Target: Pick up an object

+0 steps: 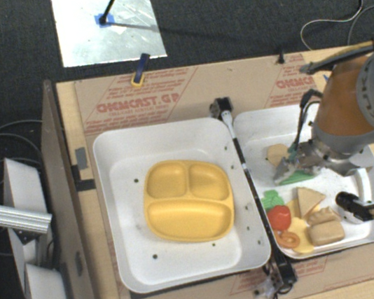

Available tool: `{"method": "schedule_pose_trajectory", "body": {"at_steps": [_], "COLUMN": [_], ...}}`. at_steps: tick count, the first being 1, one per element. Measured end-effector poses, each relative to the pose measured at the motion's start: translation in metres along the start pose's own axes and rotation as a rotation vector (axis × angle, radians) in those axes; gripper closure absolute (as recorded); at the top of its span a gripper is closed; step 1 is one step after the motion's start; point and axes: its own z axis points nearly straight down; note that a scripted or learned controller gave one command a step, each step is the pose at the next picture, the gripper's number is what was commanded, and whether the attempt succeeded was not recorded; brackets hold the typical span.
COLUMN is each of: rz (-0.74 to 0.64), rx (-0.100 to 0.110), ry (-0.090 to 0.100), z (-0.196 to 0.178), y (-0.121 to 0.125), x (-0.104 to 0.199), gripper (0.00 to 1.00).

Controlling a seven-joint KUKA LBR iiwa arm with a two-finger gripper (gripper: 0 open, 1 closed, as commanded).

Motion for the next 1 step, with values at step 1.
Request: {"method": "schedule_pose_trajectory", "body": {"at_steps": [1], "rz": [-0.012], "rx": [-0.010], "ry": [0.003], "z": [-0.0957], "y": [0.0350], "x": [0.0856], "gripper": [1.00]}}
